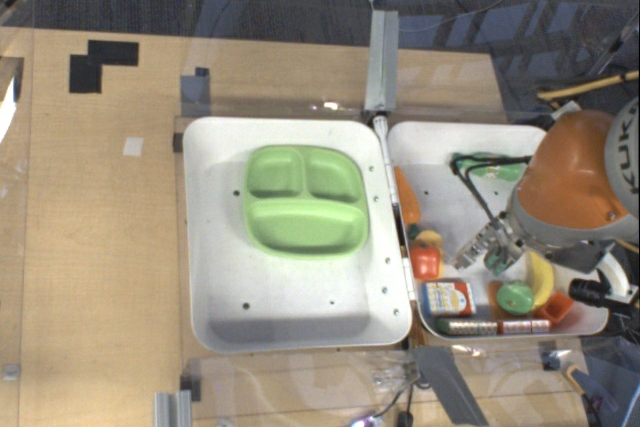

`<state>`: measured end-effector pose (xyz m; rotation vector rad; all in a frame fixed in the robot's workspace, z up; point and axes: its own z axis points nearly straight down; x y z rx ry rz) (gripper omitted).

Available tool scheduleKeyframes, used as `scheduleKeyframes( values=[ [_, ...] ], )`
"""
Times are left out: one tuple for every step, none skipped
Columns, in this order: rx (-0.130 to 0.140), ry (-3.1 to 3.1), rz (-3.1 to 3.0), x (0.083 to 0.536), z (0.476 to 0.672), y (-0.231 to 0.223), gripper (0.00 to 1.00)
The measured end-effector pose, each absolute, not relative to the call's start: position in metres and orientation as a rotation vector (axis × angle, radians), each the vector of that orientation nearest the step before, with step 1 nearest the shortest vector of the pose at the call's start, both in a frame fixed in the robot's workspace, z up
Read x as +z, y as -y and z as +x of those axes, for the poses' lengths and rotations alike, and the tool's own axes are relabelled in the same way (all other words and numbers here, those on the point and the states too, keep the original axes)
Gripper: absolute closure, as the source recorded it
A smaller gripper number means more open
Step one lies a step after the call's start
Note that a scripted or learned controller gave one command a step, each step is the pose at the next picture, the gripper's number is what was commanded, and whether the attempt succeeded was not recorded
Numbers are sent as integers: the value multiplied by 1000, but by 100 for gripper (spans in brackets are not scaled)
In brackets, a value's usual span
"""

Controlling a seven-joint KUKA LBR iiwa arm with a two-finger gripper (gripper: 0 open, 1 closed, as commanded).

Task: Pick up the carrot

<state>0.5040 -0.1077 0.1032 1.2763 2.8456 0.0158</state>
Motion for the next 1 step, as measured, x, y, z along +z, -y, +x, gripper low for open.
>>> scheduleKeyframes(
  values=[
    [5, -2665, 1651, 184, 521, 101, 100]
  ],
)
